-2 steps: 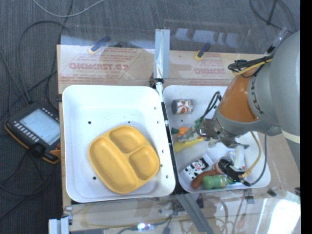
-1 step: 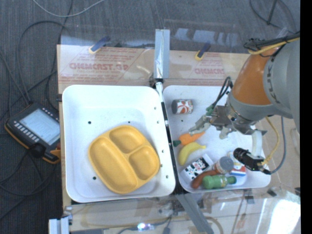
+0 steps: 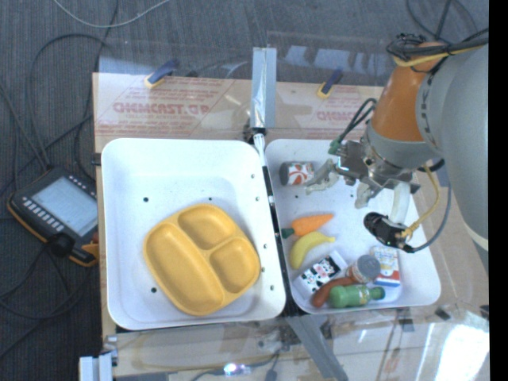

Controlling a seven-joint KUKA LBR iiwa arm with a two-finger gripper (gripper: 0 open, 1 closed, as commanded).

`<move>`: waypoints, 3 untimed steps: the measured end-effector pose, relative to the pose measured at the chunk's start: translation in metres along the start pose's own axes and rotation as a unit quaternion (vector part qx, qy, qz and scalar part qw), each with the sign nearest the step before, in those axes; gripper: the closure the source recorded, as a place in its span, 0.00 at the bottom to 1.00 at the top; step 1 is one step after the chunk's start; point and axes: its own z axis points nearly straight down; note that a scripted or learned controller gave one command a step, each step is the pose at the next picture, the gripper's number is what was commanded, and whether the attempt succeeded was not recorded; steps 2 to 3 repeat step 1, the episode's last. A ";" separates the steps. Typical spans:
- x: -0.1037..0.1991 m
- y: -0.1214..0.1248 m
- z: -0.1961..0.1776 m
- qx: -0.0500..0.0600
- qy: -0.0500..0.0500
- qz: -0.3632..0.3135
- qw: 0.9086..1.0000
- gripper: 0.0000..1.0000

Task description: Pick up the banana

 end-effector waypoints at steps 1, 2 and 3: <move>-0.001 0.000 -0.008 0.001 -0.003 0.000 1.000 1.00; -0.001 0.000 -0.008 0.001 -0.003 0.000 1.000 1.00; -0.001 0.000 -0.008 0.001 -0.003 0.000 1.000 1.00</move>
